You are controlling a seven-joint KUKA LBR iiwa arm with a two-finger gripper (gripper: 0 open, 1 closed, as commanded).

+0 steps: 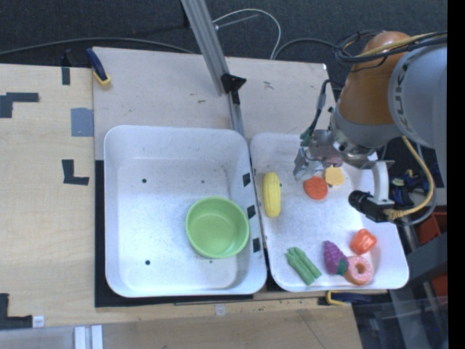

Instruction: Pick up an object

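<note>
The arm hangs low over the right bin (398, 266), its end effector (314, 167) just above an orange-red round piece (315, 188) and a small yellow piece (335, 176); how it stands cannot be told. This looks like the reach before grasping; next it likely must settle onto one piece. The right bin holds seven toys: corn (272, 193), green vegetable (303, 265), grapes (333, 257), donut (359, 270), red pepper (363, 241). The left bin (123, 195) holds one green bowl (216, 227).

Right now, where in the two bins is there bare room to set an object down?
The left bin has bare floor left of and behind the green bowl. In the right bin, a patch lies between the corn and the purple grapes. It is crowded near the gripper and the donut.
</note>
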